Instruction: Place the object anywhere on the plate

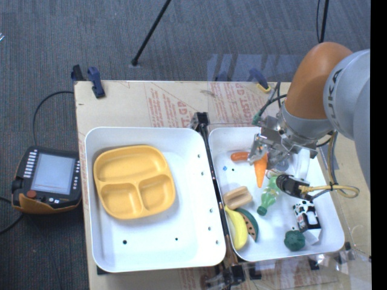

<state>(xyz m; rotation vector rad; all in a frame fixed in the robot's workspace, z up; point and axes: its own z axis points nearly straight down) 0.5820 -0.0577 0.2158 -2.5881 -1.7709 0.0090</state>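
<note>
Below the tripod legs on dark carpet, I see a cardboard-topped bench (151, 104); whether the gripper (266, 153) is clenched, I cannot tell.

Plate (133, 182) in left bin (103, 252); toys fill right bin (329, 222).

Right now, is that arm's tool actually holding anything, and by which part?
It cannot be told. The tool sits right over the carrot's thick top end in the right bin, but a real hold isn't visible.
</note>
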